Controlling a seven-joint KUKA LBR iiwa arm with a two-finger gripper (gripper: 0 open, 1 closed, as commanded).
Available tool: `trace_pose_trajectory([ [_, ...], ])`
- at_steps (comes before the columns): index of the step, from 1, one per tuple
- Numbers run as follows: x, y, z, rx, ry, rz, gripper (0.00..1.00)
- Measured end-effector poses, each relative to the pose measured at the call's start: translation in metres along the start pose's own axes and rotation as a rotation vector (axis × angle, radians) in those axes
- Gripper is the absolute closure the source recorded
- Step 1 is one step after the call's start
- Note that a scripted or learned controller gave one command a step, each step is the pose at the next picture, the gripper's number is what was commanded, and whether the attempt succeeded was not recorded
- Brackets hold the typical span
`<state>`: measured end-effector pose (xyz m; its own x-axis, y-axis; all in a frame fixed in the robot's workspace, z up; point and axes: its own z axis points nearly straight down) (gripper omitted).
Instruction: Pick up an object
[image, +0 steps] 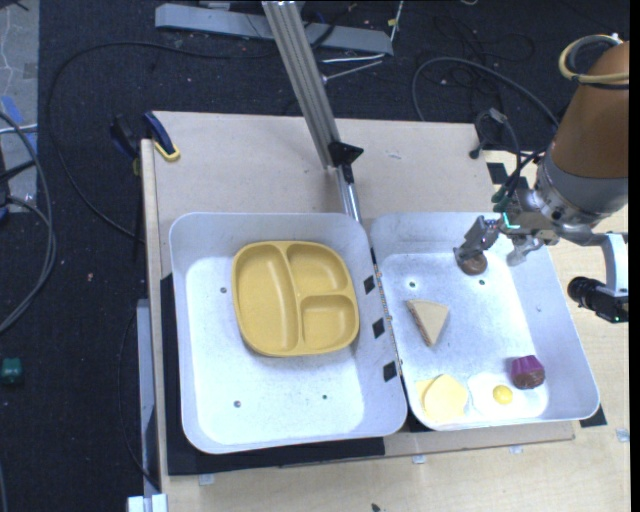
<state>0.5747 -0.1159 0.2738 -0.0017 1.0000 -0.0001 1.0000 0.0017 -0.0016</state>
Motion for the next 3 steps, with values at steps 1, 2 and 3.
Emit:
trace_pose_trajectory([
  [1, 0.0, 0.0, -0.001, -0.001, 0.0, 0.0, 0.0],
  [2, 0.004, -0.002, 0.063, 0.005, 0.001, 0.002, 0.0],
  [3, 0.009, 0.003, 0.11, 0.003, 0.001, 0.002, 0.0],
])
